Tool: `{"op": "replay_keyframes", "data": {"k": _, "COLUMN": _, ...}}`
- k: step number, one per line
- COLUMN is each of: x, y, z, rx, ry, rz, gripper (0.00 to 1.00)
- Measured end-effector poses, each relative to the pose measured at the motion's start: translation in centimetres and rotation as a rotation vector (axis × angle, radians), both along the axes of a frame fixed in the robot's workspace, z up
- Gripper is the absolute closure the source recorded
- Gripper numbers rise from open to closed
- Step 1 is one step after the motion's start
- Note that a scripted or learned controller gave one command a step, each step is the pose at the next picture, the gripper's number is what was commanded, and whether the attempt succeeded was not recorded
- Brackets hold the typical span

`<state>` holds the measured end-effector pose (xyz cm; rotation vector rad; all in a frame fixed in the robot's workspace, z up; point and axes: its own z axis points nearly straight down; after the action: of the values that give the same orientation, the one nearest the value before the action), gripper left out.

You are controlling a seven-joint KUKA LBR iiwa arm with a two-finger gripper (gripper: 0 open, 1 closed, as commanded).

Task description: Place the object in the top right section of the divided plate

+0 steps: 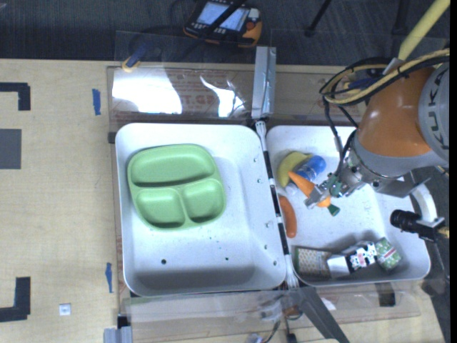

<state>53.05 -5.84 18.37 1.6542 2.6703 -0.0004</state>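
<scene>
Gripper [323,194] low in the right bin [407,224], fingers' spread unreadable, nothing confirmed held.
Small orange piece [303,185] sits touching my gripper, well right of the green divided plate [177,184]; judged light, rigid, slick: take mid-length.

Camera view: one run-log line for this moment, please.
end effector over right bin, near carrot | green plate in left bin, unloaded
</scene>
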Motion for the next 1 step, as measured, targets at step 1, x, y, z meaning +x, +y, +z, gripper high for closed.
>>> {"op": "replay_keyframes", "data": {"k": 1, "x": -5.07, "y": 4.04, "z": 4.55, "rx": 0.0, "ry": 0.002, "rz": -0.429, "gripper": 1.0}}
